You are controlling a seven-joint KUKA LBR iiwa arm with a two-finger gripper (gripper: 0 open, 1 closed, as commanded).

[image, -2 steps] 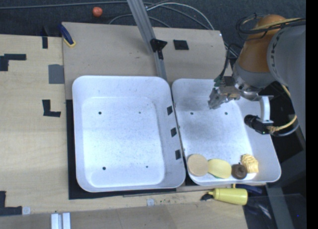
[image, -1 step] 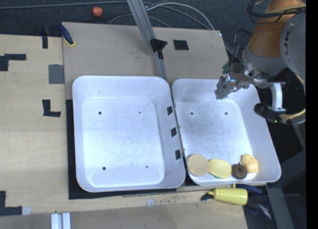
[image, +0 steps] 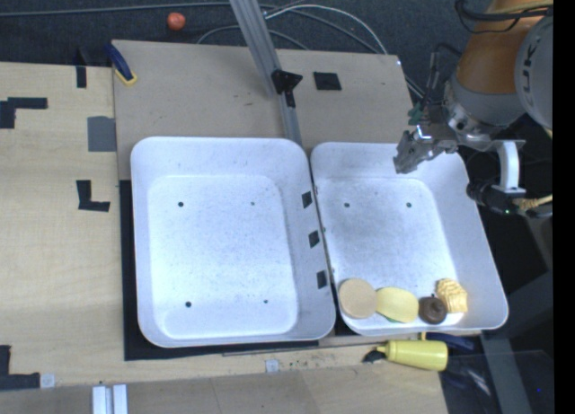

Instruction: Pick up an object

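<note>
- Objects you could pick lie in a row along the near edge of the right bin [image: 467, 215]: a tan round disc [image: 357, 297], a pale yellow oval piece [image: 396, 304] touching it, a small dark brown round piece [image: 432, 311], and a bumpy yellow piece [image: 451, 295] at the right end of the row.
- Your gripper [image: 407, 159] hangs over the far right corner of that same bin, well apart from the row of objects.
- You cannot tell from this slanted overhead view whether the gripper is open or closed; it looks like a dark grey cluster, and nothing can be seen gripped in it.
- Behind the gripper, your arm [image: 497, 53] reaches in from the right, grey at the wrist with a broad orange band above it.
- Moving outward, the right bin's floor is speckled white with a few small dark dots.
- Just beside it on the left sits the left bin [image: 144, 224], the two rims nearly touching along the middle.
- In front of the right bin, on the bench, lies a yellow tool with a black tip [image: 413, 354].
- A grey metal pole [image: 260, 35] slants across the tan board behind the bins.
- Far back on the dark floor sits a small red ball [image: 176, 20].
</note>
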